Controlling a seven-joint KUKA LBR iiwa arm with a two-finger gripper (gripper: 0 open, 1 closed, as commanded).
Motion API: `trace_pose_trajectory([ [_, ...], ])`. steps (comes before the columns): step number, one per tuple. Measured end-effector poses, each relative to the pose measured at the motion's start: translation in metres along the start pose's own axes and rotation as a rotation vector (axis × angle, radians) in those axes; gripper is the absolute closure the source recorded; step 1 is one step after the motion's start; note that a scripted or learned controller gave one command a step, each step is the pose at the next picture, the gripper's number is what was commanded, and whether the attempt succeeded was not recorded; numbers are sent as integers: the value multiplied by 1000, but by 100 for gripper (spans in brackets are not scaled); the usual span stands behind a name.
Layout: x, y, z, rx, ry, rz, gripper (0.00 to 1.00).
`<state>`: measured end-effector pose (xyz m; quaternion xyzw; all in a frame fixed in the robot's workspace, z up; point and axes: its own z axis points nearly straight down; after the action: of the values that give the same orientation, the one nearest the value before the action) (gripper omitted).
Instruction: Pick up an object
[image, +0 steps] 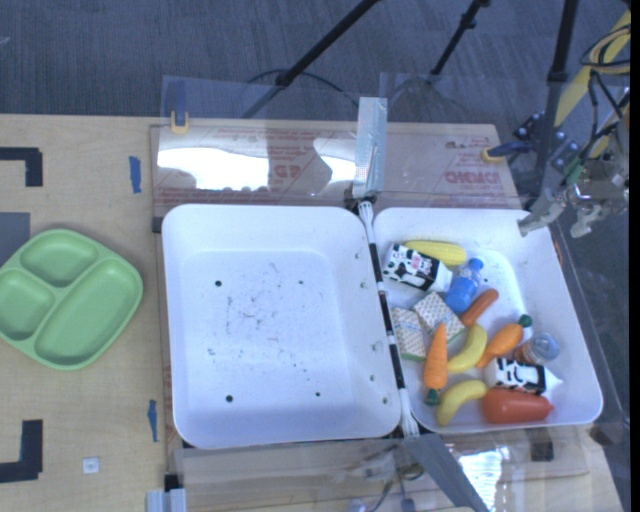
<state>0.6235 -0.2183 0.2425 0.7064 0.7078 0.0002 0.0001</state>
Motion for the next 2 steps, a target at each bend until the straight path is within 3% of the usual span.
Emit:
trace_pose_trajectory([
  [1,-4,26,-133,-4,-3,-73,0],
  [2,-5,-9,-137,1,-1,130,0],
])
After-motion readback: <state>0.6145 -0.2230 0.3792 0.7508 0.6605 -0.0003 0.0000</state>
